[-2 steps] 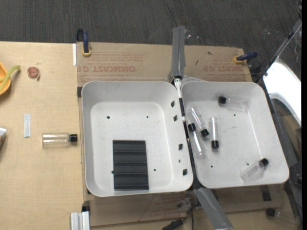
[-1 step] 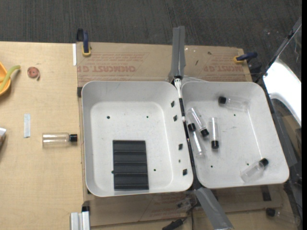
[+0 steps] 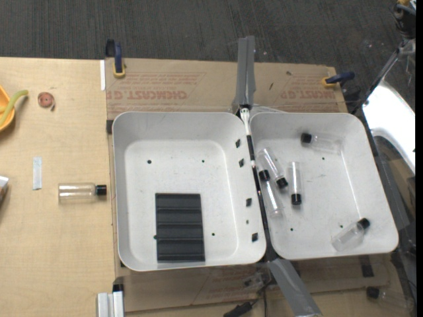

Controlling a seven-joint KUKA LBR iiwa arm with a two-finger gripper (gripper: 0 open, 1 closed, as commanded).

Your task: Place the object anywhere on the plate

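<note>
Nearest the lens, a grey metal bar (image 3: 294, 294) ran out from under the two bins at the bottom centre of the frame. Just above it and to the left, a dark ribbed plate (image 3: 179, 228) lay flat in the lower middle of the left bin (image 3: 132, 137). The right bin (image 3: 370, 177) held several clear vials with black caps. A cluster of vials (image 3: 277, 177) lay near its left wall, partly touching one another. One single vial (image 3: 312, 139) lay toward the upper middle, and another vial (image 3: 350, 233) rested in the lower right corner. All of these were well apart from the plate, with the walls between the bins separating them. Out on the wooden tabletop (image 3: 59, 256), left of the bins, a further capped bottle (image 3: 80, 191) lay on its side. A small pink disc (image 3: 45, 99) sat in the upper left. Whether the claw was open or closed could not be told
</note>
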